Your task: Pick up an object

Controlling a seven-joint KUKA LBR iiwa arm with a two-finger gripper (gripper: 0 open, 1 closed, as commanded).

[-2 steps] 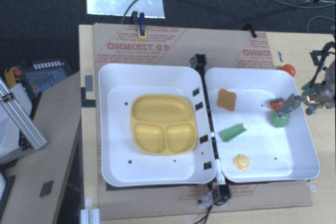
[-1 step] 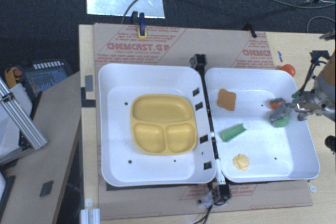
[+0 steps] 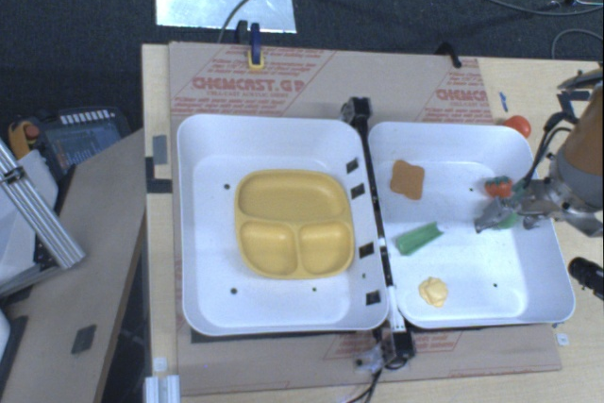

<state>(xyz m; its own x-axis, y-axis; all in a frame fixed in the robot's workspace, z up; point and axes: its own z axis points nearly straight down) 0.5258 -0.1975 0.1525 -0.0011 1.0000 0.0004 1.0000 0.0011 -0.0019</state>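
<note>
Nearest me, low in the right bin (image 3: 538, 297), a small yellow lump (image 3: 433, 291) lies alone, well apart from anything. Just above it, a green block (image 3: 417, 237) lies tilted near the divider. Further back, a brown toast-like piece (image 3: 408, 179).

The gripper (image 3: 497, 212) hangs at the bin's right side, beside a small red-and-green item (image 3: 500, 188); whether the fingers are spread or closed I cannot tell, and nothing shows between them.

Judgement: any of the three loose pieces suits; the green block wants the fingers set across its short width, coming straight down.

The left bin (image 3: 203, 203) bears a yellow divided tray (image 3: 288, 222).

Farthest, the cardboard (image 3: 311, 75) reads "CHEMCAST" in red, repeated at right, partly cut off.
</note>
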